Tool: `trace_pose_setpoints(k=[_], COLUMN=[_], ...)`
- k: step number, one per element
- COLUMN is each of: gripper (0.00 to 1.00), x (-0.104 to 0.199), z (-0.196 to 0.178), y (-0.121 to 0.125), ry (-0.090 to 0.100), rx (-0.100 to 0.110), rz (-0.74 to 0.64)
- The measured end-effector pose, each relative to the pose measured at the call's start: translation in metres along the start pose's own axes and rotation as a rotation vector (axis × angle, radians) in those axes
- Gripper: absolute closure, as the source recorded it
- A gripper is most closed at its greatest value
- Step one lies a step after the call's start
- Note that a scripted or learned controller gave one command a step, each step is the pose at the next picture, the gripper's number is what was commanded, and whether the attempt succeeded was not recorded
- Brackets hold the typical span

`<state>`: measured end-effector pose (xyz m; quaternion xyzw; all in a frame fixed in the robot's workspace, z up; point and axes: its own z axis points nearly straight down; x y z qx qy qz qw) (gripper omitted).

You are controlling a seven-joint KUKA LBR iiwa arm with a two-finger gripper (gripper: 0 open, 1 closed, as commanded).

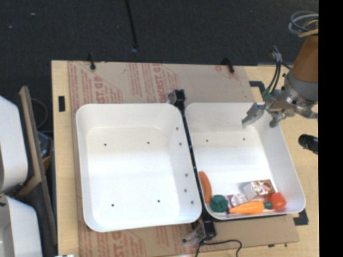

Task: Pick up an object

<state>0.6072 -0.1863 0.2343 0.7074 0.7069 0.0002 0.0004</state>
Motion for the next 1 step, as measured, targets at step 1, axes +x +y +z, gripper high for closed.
trace_pose_setpoints(k=[1], gripper=[0.00], x=[-0.0177], z=[0.1409], y=[0.0246], ry=[0.003], rx=[0.013], rz=[0.001])
